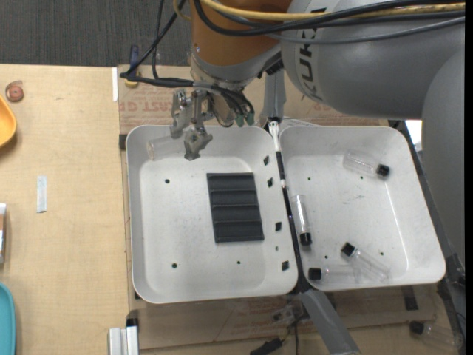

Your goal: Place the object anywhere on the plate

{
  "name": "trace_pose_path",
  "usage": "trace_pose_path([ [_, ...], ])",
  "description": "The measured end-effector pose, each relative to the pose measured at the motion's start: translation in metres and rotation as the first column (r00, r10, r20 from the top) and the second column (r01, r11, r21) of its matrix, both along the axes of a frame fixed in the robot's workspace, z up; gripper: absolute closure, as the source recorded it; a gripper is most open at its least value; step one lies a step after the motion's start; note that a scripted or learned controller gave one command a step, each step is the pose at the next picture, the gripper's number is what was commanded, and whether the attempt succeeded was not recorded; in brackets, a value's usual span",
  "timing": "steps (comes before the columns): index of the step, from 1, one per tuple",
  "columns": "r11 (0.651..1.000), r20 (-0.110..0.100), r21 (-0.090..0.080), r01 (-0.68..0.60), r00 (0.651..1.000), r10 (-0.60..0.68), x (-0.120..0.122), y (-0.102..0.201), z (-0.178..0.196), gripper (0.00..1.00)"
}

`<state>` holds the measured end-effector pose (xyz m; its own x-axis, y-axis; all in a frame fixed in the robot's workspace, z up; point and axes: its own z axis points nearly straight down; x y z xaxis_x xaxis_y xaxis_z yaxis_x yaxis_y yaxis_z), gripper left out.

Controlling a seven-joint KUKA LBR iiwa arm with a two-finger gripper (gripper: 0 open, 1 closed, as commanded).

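Bench, two white bins | claw [191, 140] at 11 o'clock of left bin [148, 272], grip state unclear | plate [235, 207] central | clear vial [365, 165] in right bin: likely light, slippery, fragile; grasp mid-body.

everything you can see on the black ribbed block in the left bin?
The black ribbed block is a dark, matte rectangle, probably plastic or rubber, with four raised bands running across its width. It lies flat near the middle of the left bin's floor, long side running front to back, slightly skewed. Nothing touches it but the bin floor. The gripper hangs over the bin's rear edge, well apart from the block. No damage or markings can be made out.
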<state>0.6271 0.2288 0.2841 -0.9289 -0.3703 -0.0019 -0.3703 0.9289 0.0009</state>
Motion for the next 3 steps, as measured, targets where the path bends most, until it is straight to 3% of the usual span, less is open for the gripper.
trace_pose_path([
  [1,0.996,0.001,0.000,-0.095,0.996,0.095,0.029,-0.001,-0.065,1.00],
  [2,0.993,0.001,0.001,0.120,0.993,-0.120,0.033,-0.001,-0.169,1.00],
  [3,0.949,0.002,0.000,-0.314,0.949,0.314,0.011,-0.001,-0.191,1.00],
])
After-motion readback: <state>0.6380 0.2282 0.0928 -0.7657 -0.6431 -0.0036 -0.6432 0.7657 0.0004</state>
